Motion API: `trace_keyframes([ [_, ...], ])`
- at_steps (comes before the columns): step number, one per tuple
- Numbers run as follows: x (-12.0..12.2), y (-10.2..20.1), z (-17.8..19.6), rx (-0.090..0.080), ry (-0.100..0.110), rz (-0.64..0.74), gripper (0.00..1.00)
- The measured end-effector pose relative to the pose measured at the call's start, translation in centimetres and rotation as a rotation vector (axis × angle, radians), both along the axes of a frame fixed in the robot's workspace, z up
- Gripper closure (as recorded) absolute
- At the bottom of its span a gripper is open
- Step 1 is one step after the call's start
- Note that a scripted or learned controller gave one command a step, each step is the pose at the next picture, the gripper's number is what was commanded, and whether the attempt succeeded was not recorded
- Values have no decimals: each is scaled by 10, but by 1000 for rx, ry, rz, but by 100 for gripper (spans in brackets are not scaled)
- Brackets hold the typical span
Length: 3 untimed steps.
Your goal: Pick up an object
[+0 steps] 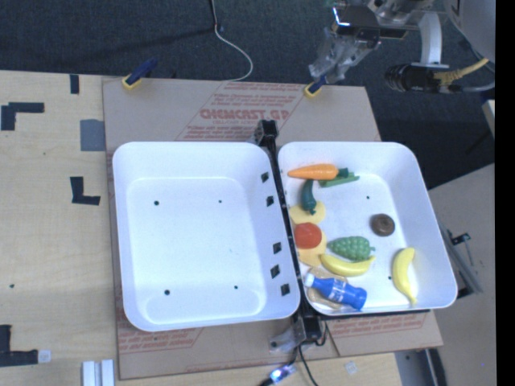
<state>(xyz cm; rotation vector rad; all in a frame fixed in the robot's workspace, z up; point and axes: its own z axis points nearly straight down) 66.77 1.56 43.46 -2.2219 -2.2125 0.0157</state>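
Brown cardboard under glossy white bins [137, 215]; smooth plastic carrot [312, 171], curved banana [405, 273]; end effector [331, 64] state unclear.

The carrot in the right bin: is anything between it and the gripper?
Nothing visible. The gripper hangs above the bench beyond the bin's far wall, and the carrot lies uncovered just inside it.

A brown cardboard sheet [241, 111] with faded red lettering lies on the pale wood tabletop [48, 215]. Two blue-and-yellow clamps pin its far edge, one at the left corner [139, 72], one further right [316, 86]. A thin white cable [233, 51] loops down over dark carpet [105, 14]. Black tape marks [20, 115] dot the tabletop's left side.
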Motion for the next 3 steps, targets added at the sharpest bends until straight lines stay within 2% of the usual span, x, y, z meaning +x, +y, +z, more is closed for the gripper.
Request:
trace_keyframes([
  [1, 0, 8, 102, 3, -21, 8, 100],
  [2, -30, -53, -58, 1, 8, -2, 100],
  [3, -59, -35, 112, 3, -30, 8, 100],
])
